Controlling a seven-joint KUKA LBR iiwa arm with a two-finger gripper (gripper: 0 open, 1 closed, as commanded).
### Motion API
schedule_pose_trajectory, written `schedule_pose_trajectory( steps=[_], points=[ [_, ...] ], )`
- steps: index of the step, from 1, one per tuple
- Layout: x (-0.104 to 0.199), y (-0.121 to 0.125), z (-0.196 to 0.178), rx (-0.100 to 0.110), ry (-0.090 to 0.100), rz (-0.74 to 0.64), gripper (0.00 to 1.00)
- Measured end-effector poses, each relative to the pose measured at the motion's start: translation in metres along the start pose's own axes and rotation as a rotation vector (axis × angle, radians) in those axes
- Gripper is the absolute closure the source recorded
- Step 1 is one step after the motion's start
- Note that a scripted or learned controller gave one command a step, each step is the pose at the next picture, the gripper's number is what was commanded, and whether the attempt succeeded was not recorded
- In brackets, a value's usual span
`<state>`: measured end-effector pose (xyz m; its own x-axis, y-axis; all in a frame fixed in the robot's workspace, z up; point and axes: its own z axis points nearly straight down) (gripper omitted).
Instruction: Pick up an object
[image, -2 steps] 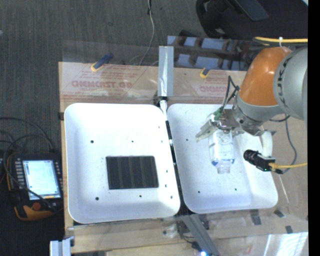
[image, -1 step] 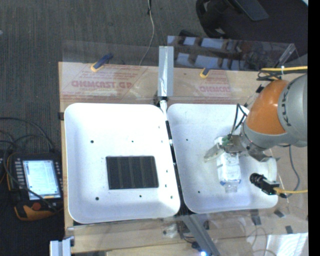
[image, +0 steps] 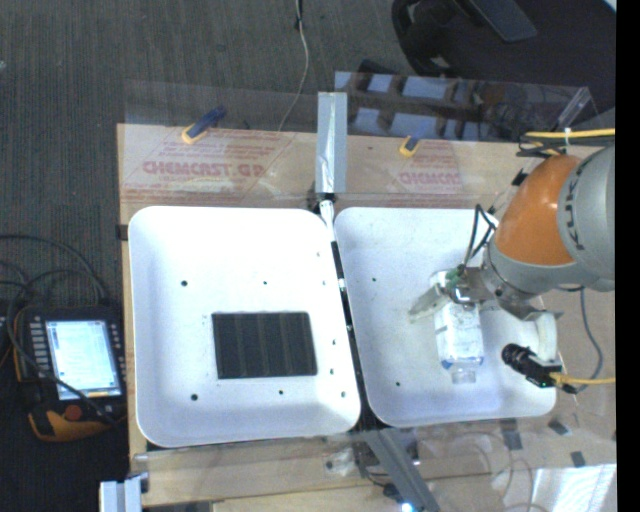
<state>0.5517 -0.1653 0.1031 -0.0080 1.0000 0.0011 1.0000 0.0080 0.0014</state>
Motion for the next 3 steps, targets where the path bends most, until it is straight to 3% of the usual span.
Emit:
schedule_pose_trajectory(
  steps=[1, 2, 3],
  points=[
    [0.025, 0.04, -0.091, 0.001, 0.0, -0.131, 1.0],
    [-0.025, 0.01, 0.004, 0.004, -0.002, -0.051, 1.0],
    [0.006, 0.042, -0.072, 0.003, -0.002, 0.114, 1.0]
  ],
)
